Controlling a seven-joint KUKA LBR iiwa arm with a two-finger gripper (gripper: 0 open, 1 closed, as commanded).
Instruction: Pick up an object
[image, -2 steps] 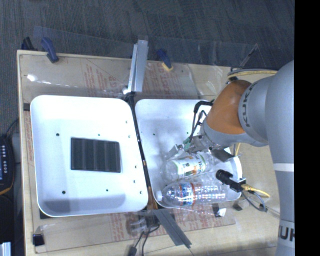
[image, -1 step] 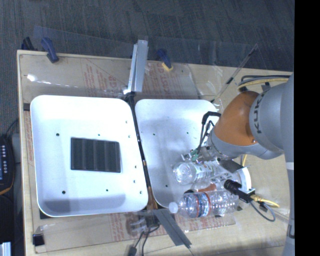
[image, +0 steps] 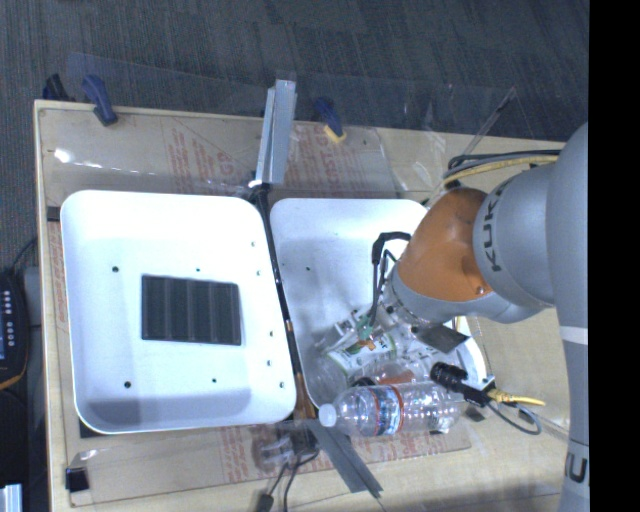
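1. The arm (image: 520, 240) reaches in from the right and bends down over the right bin (image: 310, 230), its orange band (image: 445, 250) sitting above the wrist.

2. The gripper (image: 375, 335) is low in the near half of that bin, down among a small cluster of objects. The wrist and its cabling cover most of it from this angle.

3. How wide the gripper stands, and whether anything is in its hold, I cannot tell.

4. The clearest candidate for pickup is a clear plastic water bottle (image: 395, 408) with a white cap and a red-and-white label. It lies on its side at the bin's near edge, just in front of the gripper — toward the bottom of the view.

5. Its long axis runs roughly left to right, cap end to the left. A closing motion across the bottle's width would therefore run front to back in the view.

6. A small green-and-white packet (image: 355, 345) lies right at the gripper, touching or nearly touching it — too cluttered to say which.

7. The left bin (image: 90, 300) has a dark ribbed rectangular panel (image: 190, 310) lying in its middle, well apart from the arm.

8. Judged from this, the pickup is not yet shown as done: nothing is visibly raised clear of the bin floor.
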